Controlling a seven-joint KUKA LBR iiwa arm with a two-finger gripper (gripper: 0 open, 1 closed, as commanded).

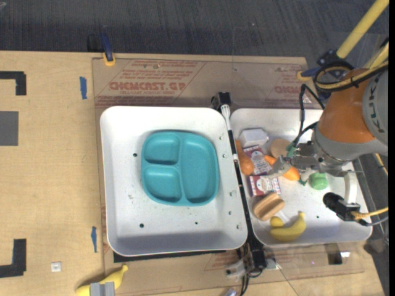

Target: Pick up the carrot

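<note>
Camera view, looking down at a slant: tan cardboard-covered bench carrying two shallow white plastic bins side by side. Left white bin holds a teal three-compartment plate, lying flat near its centre. Right white bin holds the clutter. Grey arm with orange band enters from the right and hangs over that bin's right half.

Two-finger gripper sits low over the bin's middle; finger state cannot be read at this angle.

Contents of right bin, larger to smaller: small white carton with dark red label at the upper left; flat printed packet below it; toy hot dog in a bun; yellow banana at the lower edge; round orange fruit by the left wall; green round item right of the gripper.

Small orange carrot lies just beside the gripper tip, between packet and green item. Whether it is touched, cannot tell.
</note>
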